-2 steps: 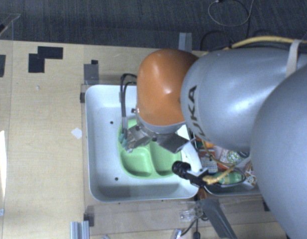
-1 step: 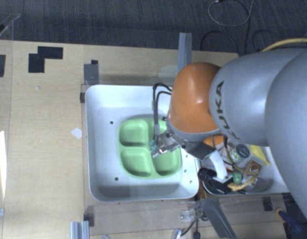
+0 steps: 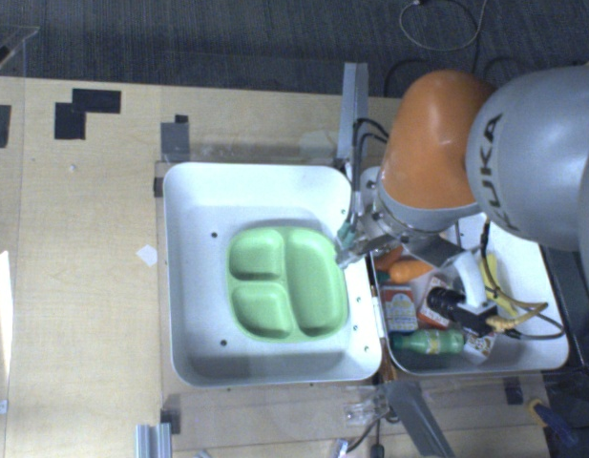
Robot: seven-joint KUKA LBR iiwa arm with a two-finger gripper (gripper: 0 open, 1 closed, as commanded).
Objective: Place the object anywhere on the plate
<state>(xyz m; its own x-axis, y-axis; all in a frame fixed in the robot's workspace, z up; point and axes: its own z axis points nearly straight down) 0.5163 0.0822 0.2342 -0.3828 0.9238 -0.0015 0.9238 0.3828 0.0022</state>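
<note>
Grey arm casing (image 3: 537,156) with its orange band (image 3: 432,141) fills the upper right, closest to the lens, reaching down over the boundary between the two shallow white bins. Gripper (image 3: 349,246) sits at the right rim of the left white bin (image 3: 194,256), just beside the green three-compartment plastic plate (image 3: 286,281); whether its fingers are apart or together cannot be told. Plate lies flat near the centre of the left bin, nothing resting in its compartments. Right white bin (image 3: 547,346), partly under the arm, holds a cluster of small objects: an orange rounded item (image 3: 409,271), a green bottle lying on its side (image 3: 430,343), and a small labelled packet (image 3: 400,310). Both bins rest on the light wooden desk (image 3: 84,284).
</note>
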